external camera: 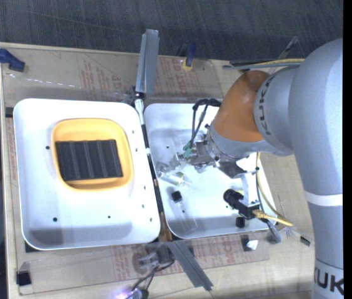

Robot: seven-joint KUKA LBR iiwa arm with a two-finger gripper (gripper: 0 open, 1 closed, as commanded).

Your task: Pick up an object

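From above, 2 shallow white bins sit side by side on the wooden counter (pixel 70 273). The left bin (pixel 32 217) holds a yellow rounded tray with a dark ribbed insert (pixel 90 153). In the right bin (pixel 194 223), the jaws (pixel 191 154) hang low over a clear crinkled plastic object (pixel 174 174); whether they are open I cannot tell. A small black block (pixel 176 196) lies just below it.

Robot lab: clamped plywood bench (pixel 70 73), carpet (pixel 163 5).
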